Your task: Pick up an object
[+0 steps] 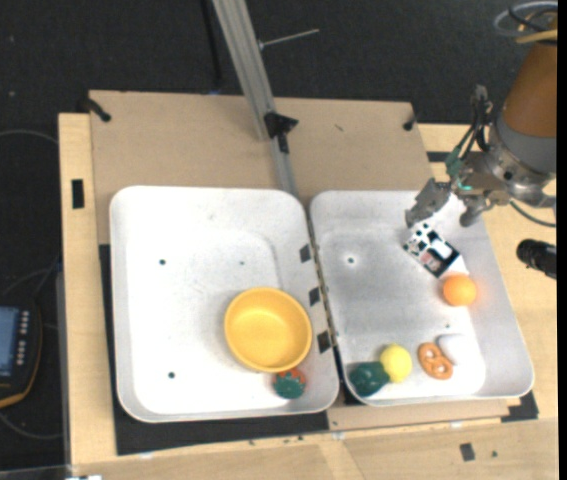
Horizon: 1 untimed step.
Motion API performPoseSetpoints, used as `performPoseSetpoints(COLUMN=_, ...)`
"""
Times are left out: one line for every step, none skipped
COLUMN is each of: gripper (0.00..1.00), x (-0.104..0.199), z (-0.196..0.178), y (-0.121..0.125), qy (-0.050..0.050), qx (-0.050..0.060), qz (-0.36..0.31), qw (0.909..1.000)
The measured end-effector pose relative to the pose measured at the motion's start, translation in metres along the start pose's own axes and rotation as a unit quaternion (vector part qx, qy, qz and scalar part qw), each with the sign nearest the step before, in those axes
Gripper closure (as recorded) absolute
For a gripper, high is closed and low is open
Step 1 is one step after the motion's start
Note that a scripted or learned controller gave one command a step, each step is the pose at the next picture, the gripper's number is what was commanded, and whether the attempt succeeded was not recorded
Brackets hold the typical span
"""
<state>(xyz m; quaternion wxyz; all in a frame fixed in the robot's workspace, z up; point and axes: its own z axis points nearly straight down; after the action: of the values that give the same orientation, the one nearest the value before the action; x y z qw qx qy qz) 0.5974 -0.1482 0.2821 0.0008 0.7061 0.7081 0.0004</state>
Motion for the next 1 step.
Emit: performPoseSetpoints(gripper=0.0, x=0.0002, z=0.0, y=0.0, qy=0.0, qx=0.0, qz=0.0, qw=1.0)
